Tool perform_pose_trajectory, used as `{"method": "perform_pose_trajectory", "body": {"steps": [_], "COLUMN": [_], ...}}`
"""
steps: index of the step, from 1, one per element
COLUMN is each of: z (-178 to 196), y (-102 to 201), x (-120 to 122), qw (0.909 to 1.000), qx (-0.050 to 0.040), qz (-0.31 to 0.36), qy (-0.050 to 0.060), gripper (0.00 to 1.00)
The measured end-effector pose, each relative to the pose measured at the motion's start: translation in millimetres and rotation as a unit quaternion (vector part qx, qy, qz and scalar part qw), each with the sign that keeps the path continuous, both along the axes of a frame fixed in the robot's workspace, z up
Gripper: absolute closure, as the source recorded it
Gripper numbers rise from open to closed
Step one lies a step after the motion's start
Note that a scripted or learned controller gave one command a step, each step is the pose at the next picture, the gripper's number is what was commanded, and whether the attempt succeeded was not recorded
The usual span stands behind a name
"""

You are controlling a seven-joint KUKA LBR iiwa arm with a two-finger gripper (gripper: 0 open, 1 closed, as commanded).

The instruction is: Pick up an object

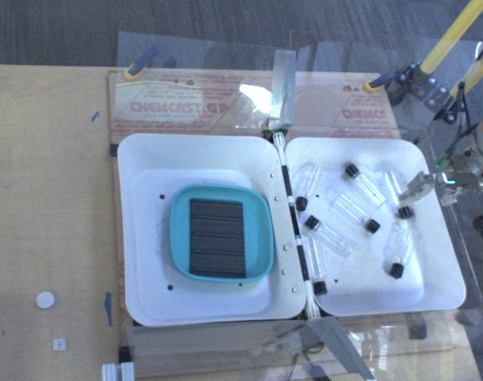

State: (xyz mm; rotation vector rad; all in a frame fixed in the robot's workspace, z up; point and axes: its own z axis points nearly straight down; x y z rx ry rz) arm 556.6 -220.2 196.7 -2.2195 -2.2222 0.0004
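— Claw (422, 186) first: can we say how wide it stands, or whether it has anything?

— We cannot tell. It is small and blurred at the right bin's (455, 292) right rim, and we make out nothing gripped in it.

— So which step are we in?

— The approach, we judge; nothing is lifted. From the left: the left bin (138, 236) holds a tray (182, 213) with a block (217, 238) on it. The right bin holds clear vials (356, 213) lying flat, one just beside the claw.

— Next move?

— We'd choose a vial lying apart from the others, line up across its body, then come down.

— Pose?

— Reaching in from the right, over that rim.
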Motion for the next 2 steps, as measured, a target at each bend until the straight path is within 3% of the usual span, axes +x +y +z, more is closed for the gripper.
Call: {"method": "perform_pose_trajectory", "body": {"steps": [1,2], "z": [-56.4,-58.6], "y": [-2.0,0.3], "x": [25.0,29.2], "qw": [0.9996,0.9989], "qx": [-0.0069,-0.0105], "qz": [0.016,0.037], "qy": [-0.021,-0.026], "gripper": [0.00,0.00]}}
